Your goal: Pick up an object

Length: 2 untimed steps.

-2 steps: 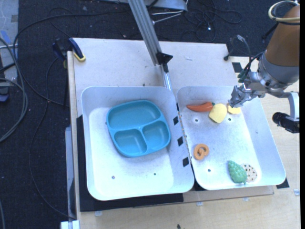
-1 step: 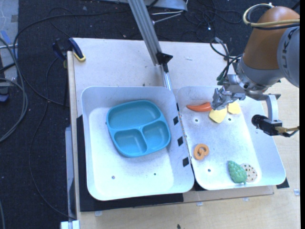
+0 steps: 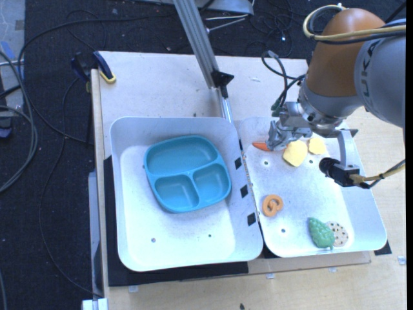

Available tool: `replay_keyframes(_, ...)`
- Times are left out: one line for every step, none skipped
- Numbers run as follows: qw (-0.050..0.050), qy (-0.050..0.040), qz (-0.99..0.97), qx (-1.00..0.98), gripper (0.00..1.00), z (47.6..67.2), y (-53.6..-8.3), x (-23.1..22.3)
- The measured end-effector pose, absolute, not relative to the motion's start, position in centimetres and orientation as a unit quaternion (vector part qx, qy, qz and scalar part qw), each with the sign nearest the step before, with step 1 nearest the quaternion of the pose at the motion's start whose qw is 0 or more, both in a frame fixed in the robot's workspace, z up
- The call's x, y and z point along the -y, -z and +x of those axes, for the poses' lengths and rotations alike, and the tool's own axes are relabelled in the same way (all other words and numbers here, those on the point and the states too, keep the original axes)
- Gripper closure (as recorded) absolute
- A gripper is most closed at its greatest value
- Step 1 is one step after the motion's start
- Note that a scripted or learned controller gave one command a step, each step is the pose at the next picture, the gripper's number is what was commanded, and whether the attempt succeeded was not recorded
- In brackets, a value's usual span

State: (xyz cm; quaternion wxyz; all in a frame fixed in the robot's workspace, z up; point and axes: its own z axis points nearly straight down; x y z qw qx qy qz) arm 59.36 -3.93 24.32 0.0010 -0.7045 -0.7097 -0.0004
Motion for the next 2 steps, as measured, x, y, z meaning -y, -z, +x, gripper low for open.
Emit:
replay_keyframes(0.0,0.0008,-0.704,0.71,1.0,59.8,-24.7,-0.8)
replay_keyframes(0.001,0.0002,-0.704,0.71,1.0,59.2,-24.5,-5.5)
